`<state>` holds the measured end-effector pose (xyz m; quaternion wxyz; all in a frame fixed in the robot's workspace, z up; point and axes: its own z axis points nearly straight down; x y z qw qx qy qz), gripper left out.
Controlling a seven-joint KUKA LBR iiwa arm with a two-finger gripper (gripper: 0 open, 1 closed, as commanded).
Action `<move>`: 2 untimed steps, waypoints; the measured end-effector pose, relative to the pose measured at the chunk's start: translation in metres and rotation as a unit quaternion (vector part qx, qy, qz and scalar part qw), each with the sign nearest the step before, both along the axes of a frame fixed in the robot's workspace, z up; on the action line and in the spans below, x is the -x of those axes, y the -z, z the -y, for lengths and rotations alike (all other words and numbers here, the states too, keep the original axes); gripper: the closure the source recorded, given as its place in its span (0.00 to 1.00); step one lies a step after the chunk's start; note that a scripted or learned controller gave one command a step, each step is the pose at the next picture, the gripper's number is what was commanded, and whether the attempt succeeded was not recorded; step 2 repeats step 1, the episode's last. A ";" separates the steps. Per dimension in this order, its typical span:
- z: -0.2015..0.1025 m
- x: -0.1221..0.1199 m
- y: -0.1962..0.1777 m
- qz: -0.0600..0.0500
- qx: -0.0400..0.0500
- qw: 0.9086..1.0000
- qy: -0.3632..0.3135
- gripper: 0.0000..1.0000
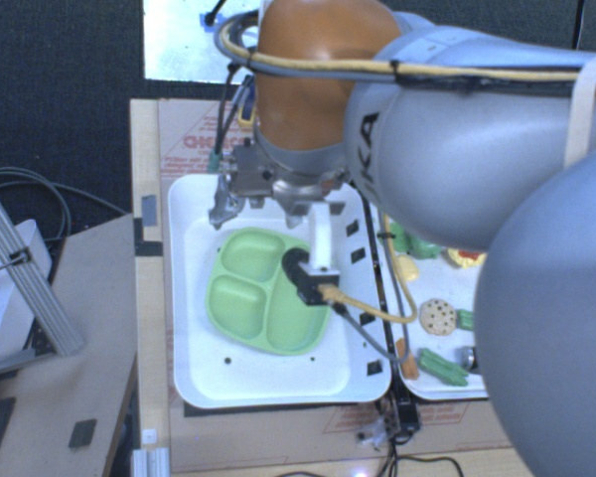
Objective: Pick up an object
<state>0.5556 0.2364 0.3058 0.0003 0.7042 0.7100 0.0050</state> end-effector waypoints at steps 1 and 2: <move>0.025 0.075 0.188 -0.013 0.006 1.000 0.004 0.00; 0.025 0.075 0.188 -0.013 0.006 1.000 0.004 0.00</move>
